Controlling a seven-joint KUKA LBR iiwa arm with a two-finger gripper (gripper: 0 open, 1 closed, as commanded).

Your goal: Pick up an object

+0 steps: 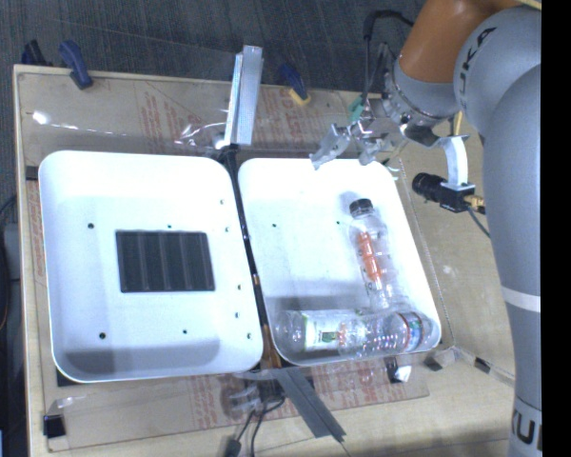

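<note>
Two bottles [373, 250] in right bin [295, 217]

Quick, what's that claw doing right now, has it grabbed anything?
Gripper: open, holding nothing, above the right bin's far edge.

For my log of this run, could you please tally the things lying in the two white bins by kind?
Clear plastic bottles: 2, one with a black cap and one lying along the right bin's near wall
Dark ribbed panel: 1, in the left bin
Total: 3
</note>
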